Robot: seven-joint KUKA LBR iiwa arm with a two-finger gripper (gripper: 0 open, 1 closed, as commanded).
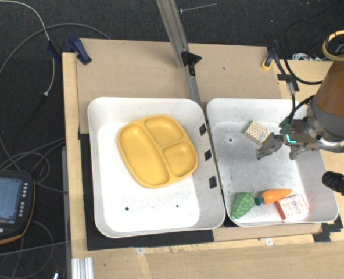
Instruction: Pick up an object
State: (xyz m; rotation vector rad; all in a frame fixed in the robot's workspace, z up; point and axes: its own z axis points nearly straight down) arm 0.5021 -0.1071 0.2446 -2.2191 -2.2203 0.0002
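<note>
Left bin (102, 173): plate (156, 150).
Right bin (242, 112): box (255, 132) behind; carrot (259, 199), carton (292, 207) in front.

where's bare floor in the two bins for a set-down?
Left bin: a strip along the near edge below the yellow divided plate.
Right bin: the middle, between the patterned block above and the toy carrot below.
Crowded: near right corner, carrot beside the orange-and-white box; upper right, where the claw hangs by the block.

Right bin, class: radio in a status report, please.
Hand low in right bin, beside patterned block, nothing between fingers. Carrot toy and carton untouched. Nothing in the way.
</note>
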